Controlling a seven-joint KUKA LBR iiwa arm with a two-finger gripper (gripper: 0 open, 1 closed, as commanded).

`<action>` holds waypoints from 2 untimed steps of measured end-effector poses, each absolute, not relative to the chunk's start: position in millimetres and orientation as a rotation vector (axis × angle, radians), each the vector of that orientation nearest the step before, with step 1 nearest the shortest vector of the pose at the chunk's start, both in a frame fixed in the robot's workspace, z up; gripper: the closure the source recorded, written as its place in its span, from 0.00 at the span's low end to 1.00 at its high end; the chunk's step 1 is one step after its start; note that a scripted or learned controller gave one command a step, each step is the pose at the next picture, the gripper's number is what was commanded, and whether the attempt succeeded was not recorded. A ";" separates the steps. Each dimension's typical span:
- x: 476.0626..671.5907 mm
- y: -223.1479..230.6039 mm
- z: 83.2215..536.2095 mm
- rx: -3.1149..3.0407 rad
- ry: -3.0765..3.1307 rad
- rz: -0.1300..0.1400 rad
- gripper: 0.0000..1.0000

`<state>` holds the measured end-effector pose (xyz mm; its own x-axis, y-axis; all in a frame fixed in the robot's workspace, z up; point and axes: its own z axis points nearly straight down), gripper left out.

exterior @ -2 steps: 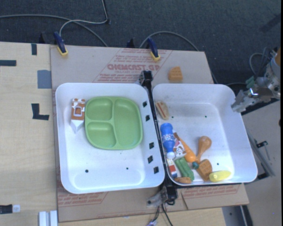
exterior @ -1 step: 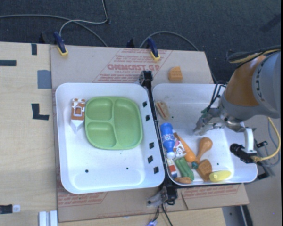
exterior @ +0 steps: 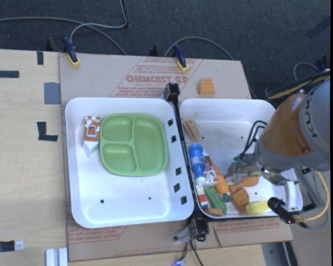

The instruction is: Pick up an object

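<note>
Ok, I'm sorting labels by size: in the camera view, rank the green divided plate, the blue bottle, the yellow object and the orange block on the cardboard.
1. green divided plate
2. blue bottle
3. yellow object and orange block: these look alike, so unranked.

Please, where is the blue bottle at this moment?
In the camera view the blue bottle lies in the right bin, close to its left wall, just above the heap of small toys and below a tan block.

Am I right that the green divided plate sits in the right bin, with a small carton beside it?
Not quite: the camera view shows the green divided plate in the left bin, not the right one. The small carton does lie beside it.
</note>
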<state>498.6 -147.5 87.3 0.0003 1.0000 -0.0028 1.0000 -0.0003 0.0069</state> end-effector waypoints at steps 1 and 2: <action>552.3 -110.4 173.3 2.219 2.223 0.001 0.00; 514.2 -119.9 86.9 2.218 2.219 0.002 0.00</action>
